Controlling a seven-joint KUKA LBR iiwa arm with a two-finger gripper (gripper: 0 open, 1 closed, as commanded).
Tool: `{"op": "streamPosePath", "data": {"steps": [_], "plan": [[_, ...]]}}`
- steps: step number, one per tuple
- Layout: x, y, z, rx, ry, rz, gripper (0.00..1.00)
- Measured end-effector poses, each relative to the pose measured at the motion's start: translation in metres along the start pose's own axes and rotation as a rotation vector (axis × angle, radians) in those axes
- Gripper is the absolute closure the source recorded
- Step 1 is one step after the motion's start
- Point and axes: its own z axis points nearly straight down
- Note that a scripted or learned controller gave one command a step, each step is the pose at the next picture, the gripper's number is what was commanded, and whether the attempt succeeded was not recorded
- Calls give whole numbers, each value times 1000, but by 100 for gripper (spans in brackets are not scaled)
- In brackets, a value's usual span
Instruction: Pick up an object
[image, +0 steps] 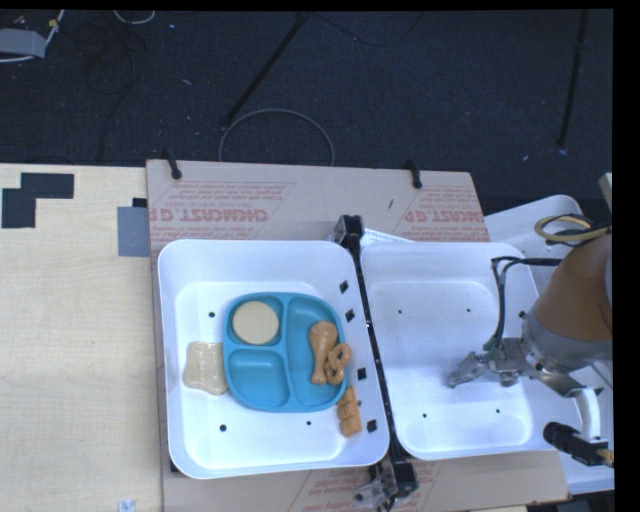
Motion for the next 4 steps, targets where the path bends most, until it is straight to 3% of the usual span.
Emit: {"op": "streamPosePath", "data": {"steps": [1, 4], "plan": [[-1, 1, -12, -2, 0, 3, 100], [-5, 4, -149, -6, -2, -3, 100]]}}
